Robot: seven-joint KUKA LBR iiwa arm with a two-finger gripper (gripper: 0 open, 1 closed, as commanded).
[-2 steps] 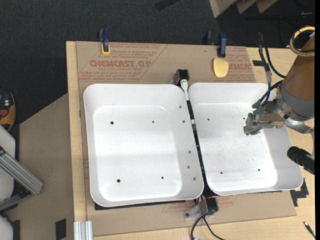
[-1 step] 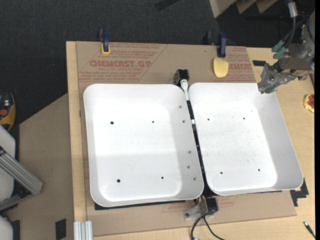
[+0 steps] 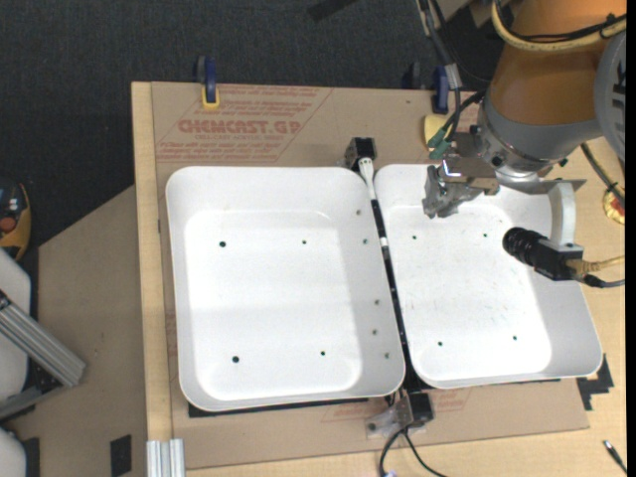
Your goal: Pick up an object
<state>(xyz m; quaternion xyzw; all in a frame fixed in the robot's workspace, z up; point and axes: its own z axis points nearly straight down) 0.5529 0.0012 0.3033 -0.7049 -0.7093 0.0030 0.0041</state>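
I cannot tell how my jaws stand, but my gripper [image 3: 438, 203] hangs over the far left corner of the right bin [image 3: 497, 356], just beside the black divider [image 3: 383, 251] separating it from the left bin [image 3: 268, 286], and I can make out no object to pick.

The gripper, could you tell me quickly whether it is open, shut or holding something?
Gripper: over the far edge of the right bin; open or shut cannot be told, and no object is seen in it.
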